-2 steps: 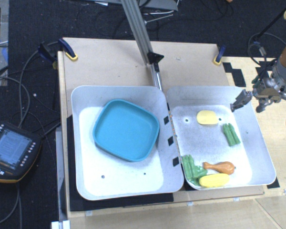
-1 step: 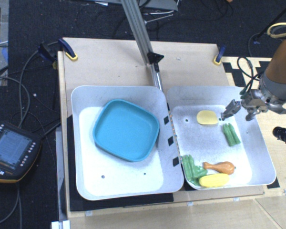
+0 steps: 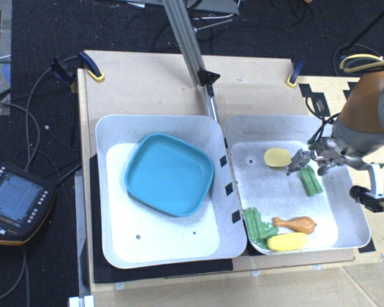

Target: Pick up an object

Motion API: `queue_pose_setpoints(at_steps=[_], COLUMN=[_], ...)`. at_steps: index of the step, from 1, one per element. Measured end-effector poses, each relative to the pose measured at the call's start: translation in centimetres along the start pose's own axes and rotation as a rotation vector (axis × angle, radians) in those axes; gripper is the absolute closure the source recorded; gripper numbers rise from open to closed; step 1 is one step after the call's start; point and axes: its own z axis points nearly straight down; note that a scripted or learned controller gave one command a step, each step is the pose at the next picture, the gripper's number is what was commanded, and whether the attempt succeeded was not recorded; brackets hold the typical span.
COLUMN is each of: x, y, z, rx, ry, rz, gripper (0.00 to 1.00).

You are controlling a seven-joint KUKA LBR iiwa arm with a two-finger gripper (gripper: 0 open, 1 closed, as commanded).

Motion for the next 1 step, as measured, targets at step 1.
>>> queue_pose_setpoints(at_steps=[1], x=[0.04], y=[-0.04], z=[2.89], rx=[-0.003], ry=[-0.001], rz=[0.0], gripper=[0.0])
